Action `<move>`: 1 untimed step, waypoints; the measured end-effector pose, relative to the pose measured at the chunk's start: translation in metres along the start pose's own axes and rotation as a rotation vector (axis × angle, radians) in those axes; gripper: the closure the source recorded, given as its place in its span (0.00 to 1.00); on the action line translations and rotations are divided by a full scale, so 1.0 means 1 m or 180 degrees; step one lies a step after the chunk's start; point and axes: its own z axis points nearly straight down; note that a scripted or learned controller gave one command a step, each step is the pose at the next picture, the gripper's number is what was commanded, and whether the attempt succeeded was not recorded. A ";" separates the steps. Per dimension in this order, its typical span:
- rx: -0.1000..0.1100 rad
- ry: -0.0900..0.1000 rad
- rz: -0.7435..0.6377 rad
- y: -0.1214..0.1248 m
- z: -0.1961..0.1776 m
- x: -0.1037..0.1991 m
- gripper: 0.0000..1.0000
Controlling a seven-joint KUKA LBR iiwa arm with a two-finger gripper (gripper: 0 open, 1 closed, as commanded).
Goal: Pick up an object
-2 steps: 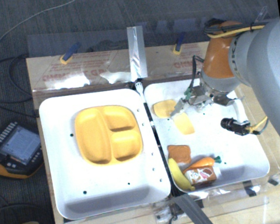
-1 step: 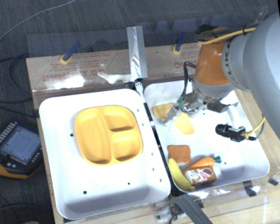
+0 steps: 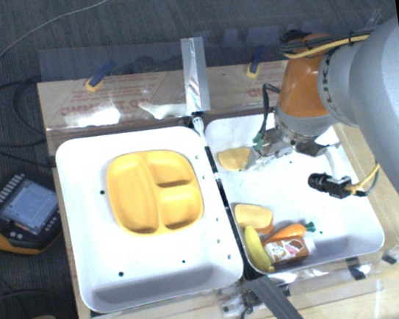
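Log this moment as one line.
gripper: low in right bin | nearest: pale yellow rounded piece | yellow divided plastic tray: left bin

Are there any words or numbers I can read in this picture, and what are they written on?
None can be read.
Cardboard sheet behind the bins: faint red print, too blurred to read.
Small carton in the right bin: label too small to read.
Handheld controller on the floor: screen shows nothing readable.
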 end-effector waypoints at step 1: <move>0.0001 0.0001 0.0000 0.000 0.000 0.000 0.00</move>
